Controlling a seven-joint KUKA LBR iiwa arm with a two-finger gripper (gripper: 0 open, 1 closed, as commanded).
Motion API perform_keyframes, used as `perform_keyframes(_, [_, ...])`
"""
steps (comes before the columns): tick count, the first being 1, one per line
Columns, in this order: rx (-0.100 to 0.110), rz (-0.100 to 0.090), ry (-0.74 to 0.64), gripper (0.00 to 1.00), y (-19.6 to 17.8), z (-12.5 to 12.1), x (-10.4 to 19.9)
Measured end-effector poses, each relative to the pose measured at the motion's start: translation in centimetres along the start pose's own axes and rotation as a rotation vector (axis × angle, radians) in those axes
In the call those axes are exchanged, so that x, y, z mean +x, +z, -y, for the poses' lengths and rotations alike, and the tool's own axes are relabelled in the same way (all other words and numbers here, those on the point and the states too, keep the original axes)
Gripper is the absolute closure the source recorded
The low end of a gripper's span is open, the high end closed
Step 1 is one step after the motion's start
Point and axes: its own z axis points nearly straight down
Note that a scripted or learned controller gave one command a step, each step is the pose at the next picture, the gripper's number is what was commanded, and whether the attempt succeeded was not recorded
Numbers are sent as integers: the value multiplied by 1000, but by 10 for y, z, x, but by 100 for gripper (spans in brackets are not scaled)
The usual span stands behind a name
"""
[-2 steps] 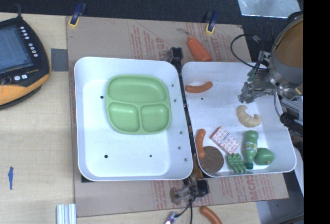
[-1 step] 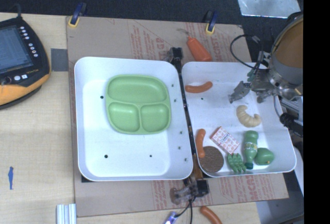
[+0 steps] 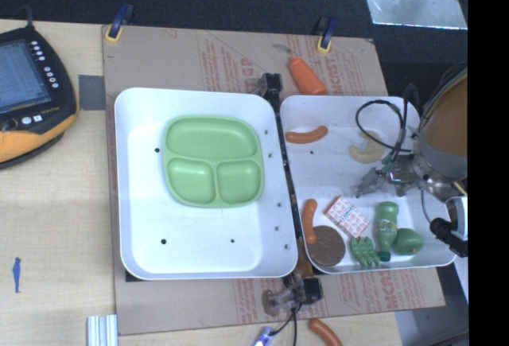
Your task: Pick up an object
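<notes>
My gripper (image 3: 380,187) hangs over the right side of the right bin (image 3: 334,169), its fingers spread open with nothing between them. Just below it stands a green bottle (image 3: 386,223), with a red-and-white packet (image 3: 347,215) to its left. A pale curved piece (image 3: 366,152) lies just above the gripper. Along the bin's front lie a brown disc (image 3: 327,246), a green ridged toy (image 3: 366,251) and a green lump (image 3: 409,240). A sausage (image 3: 306,134) lies at the back left and an orange stick (image 3: 308,217) by the left wall.
The left bin (image 3: 127,177) holds a green divided plate (image 3: 213,160). An orange carrot (image 3: 305,75) lies behind the bins and another orange piece (image 3: 326,331) in front. A black cable (image 3: 382,126) loops above the right bin. A teach pendant (image 3: 28,94) sits far left.
</notes>
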Motion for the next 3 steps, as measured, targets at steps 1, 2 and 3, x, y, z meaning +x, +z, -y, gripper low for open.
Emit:
perform_keyframes(1, [-1,0,0,0,7,40,-16])
perform_keyframes(2, [-5,-1,-1,0,-156,32,78])
perform_keyframes(3, [-2,0,0,0,-79,56,24])
